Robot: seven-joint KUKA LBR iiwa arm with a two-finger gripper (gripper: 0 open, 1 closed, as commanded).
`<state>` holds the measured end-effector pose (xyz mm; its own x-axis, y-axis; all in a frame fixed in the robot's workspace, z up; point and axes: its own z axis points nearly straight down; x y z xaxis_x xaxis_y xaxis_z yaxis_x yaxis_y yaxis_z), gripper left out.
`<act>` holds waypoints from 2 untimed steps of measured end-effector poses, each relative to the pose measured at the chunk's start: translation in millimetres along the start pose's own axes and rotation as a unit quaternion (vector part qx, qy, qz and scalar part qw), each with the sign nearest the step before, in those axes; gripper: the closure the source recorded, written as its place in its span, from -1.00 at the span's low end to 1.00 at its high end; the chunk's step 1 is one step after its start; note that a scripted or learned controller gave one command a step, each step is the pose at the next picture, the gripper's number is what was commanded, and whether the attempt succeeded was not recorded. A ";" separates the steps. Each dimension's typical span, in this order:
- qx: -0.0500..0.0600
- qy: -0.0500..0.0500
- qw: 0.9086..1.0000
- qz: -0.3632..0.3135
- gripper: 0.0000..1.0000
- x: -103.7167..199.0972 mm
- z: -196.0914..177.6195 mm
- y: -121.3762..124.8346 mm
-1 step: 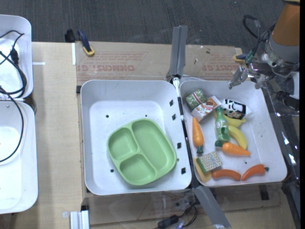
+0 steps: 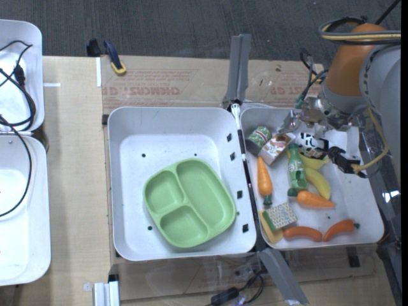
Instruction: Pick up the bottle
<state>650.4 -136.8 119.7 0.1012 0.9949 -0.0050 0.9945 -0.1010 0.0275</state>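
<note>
Right now, from the fixed overhead camera, the grey arm with its orange band (image 2: 354,59) reaches in over the far corner of the right-hand shallow white bin (image 2: 366,206). Its tool (image 2: 310,123) hangs low above the clutter there, and whether it is wide or narrow I cannot tell from this slant; nothing visibly sits in it.

And the target: the small green plastic bottle with a white label (image 2: 295,171) lies on its side near the middle of that right bin, neck pointing toward the far wall, just in front of the tool. It's hemmed in. A red-and-white carton (image 2: 276,148) touches its far end, a yellow banana (image 2: 317,178) lies just beside it on the arm's side, and an orange carrot (image 2: 264,177) lies on the other side, a little apart. A green can (image 2: 259,136) sits beyond the carton, and a second carrot (image 2: 315,200) lies just nearer than the bottle.

I'd judge the tool is lined up short of the bottle, so a small move toward the bin's middle is wanted.

Over in the left bin (image 2: 124,171), a pale green three-compartment plate (image 2: 189,203) rests alone, well apart from the action.
</note>
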 end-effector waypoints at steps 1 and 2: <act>-0.014 -0.002 1.000 -0.021 -1.00 7.0 2.7 -36.8; -0.006 0.000 0.984 -0.178 -1.00 5.6 10.3 -23.6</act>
<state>627.8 -128.9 108.7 -0.2535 0.9672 -0.0163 0.9666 0.2539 0.0356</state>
